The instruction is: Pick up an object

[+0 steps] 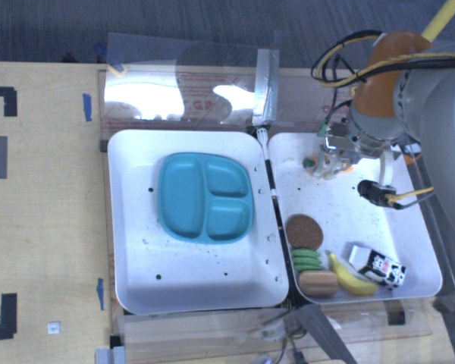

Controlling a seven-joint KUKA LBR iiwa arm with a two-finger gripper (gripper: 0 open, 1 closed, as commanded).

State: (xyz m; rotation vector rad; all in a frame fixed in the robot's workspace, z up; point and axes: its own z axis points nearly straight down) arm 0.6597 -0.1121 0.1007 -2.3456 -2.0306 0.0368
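While blue plate (205, 197) sits mid left bin (129, 226), right bin (428, 275) near edge carries cookie (304, 231), green pods (306, 259), bread roll (318, 282), banana (352, 277), small carton (380, 266). Gripper (331, 161) at far edge; grip state unclear.

no legible text, black-and-white carton (381, 266) print too small to read

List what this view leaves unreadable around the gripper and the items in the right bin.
- Gripper, camera view: fingers too small and cluttered to read; the small green bit beside them is unclear.
- Box: print too small.
- Green item: partly under the bun.
- Arm: cut off by the right edge.
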